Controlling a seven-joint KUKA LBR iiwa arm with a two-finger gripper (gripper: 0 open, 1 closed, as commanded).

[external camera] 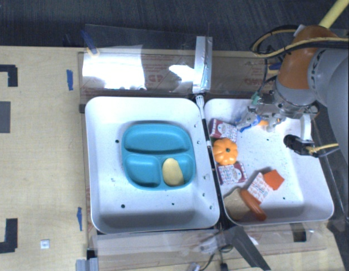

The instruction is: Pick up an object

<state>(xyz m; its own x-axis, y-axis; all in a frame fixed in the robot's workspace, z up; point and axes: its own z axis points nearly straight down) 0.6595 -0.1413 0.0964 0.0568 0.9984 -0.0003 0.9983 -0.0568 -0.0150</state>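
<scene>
Orange box (265, 186) flat in right bin (315, 202), long axis diagonal.

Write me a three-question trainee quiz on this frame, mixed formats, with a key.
1. True or false: the yellow potato lies in a compartment of the blue tray in the left bin.
2. Which bin holds the small orange pumpkin? A) left B) right C) neither
3. Fill in: the gripper is above the ____ corner of the right bin, as the camera sees it.

Key
1. True; it sits in the tray's lower right compartment.
2. B; it lies near that bin's left wall, between two red-and-white packets.
3. Upper left; the arm comes in from the right.
</scene>
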